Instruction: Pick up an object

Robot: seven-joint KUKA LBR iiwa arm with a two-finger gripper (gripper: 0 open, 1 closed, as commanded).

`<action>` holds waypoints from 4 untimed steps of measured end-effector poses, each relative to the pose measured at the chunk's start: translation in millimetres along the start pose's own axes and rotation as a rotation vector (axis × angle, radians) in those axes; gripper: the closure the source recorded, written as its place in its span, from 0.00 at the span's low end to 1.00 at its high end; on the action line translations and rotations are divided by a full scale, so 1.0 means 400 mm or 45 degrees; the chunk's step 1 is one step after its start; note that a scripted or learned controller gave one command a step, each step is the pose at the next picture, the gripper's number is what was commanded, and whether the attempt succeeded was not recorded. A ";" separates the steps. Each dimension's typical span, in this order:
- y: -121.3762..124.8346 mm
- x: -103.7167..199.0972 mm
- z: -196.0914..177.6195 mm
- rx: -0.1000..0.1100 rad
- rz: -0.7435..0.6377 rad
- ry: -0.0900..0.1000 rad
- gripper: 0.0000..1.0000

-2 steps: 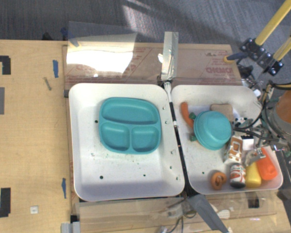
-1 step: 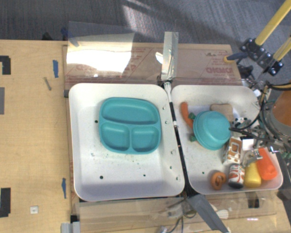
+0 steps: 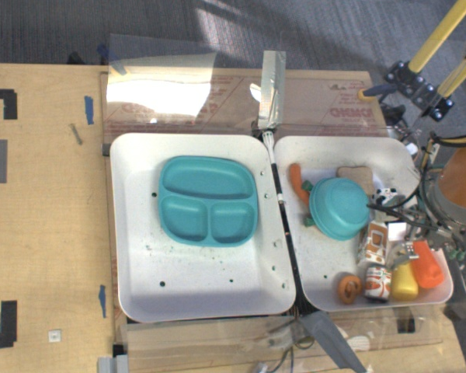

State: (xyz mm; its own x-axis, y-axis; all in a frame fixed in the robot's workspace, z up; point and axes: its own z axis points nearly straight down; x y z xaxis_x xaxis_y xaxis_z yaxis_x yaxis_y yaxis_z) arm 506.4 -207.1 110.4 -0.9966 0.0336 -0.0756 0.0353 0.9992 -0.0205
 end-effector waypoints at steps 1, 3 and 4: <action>-0.031 -0.059 0.009 -0.014 0.127 0.036 0.00; 0.201 -0.186 -0.247 -0.019 0.296 0.082 1.00; 0.137 -0.143 -0.059 -0.012 0.046 0.037 1.00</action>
State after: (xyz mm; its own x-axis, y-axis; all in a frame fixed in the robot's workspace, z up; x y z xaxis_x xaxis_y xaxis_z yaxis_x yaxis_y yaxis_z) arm 563.6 -153.7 137.2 -0.9964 0.0703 -0.0469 0.0708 0.9975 -0.0091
